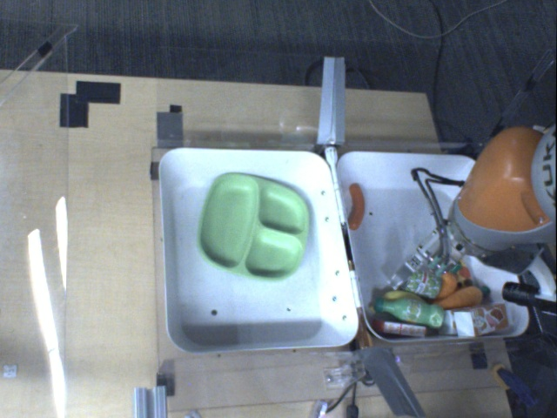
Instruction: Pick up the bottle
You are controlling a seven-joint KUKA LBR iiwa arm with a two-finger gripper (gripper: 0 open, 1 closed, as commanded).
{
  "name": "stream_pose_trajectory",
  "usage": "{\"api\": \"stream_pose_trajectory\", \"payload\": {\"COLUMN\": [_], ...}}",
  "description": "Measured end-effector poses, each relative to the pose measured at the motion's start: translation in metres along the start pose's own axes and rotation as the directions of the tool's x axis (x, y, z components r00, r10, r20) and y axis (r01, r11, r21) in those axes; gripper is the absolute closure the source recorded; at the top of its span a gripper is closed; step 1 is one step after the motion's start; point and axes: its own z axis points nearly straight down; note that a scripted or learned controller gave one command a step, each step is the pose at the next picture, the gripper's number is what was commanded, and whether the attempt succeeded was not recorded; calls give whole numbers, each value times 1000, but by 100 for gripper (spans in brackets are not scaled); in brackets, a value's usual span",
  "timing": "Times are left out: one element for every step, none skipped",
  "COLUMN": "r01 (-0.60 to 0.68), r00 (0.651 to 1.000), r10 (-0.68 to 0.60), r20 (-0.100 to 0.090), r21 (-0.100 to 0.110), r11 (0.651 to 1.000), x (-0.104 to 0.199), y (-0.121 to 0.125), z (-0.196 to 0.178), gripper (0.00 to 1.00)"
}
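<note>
Jaws' state cannot be told; gripper (432, 259) is lowered into right bin (392, 190), among clutter at near right corner. Bottle (409, 309), green and yellow, is seen lying flat just beside it, near front wall. Green tray (254, 225) is seen in left bin (174, 259).

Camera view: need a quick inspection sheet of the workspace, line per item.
Surface: wooden bench, two white bins side by side.
Job's things: green bottle lying in right bin, near its front edge.
Clutter: green divided tray in left bin; sausage, carrot and packets in right bin.
Grippers: pincer low over the pile; finger state unclear.
Cables: loop on floor; black cable by arm.
Surroundings: dark carpet.
</note>
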Motion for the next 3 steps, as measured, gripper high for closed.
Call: {"api": "stream_pose_trajectory", "payload": {"r01": [198,332,507], "r00": [980,943,862], "r10": [-198,-332,-507], "r20": [5,1,2], "r21": [-2,-1,-2], "r11": [980,943,862], "x": [9,49,37], "y": [-21,40,5], "z": [-122,-62,20], "gripper": [0,0,0]}}
